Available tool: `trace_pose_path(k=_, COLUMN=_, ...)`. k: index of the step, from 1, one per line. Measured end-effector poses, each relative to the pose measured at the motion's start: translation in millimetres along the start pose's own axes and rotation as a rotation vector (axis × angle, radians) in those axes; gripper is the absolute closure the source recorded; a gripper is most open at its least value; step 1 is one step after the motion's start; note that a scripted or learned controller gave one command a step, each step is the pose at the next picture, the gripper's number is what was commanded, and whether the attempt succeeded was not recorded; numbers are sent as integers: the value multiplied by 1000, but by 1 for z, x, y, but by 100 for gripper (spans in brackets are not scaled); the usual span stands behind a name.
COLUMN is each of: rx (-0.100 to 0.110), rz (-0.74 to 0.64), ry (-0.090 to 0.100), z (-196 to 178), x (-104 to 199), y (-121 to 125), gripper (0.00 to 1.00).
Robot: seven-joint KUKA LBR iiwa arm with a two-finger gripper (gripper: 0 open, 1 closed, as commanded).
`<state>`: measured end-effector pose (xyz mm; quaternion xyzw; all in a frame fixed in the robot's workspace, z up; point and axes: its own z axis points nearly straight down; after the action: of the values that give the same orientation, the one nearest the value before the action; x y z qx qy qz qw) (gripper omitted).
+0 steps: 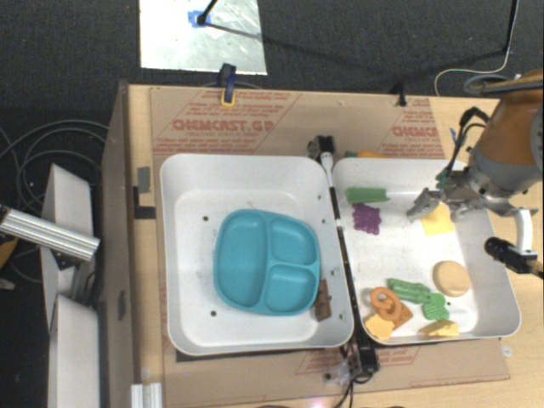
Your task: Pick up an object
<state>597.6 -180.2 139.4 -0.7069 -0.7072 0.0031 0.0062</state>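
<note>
A yellow wedge is lying in the upper part of the right bin, and the hand is hovering right at its upper left corner, the grey fingers spread apart with nothing between them. The arm, grey with an orange band, is reaching in from the right edge above that bin.

Just left of the wedge, a purple grape cluster is sitting below a green block. Lower in the same bin, a tan round piece is resting near the right wall, with a green vegetable piece beside it, an orange pretzel shape at the lower left and a small yellow piece against the front wall.

The left bin is holding a teal divided plate, and a small brown item is leaning at the bin's right wall. Both bins are sitting on a cardboard-covered surface.
</note>
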Motion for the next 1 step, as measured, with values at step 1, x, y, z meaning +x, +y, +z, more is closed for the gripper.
trace_pose_path(k=1, rx=-18, rz=-12, ry=-2, z=-2, x=74, y=45, gripper=0)
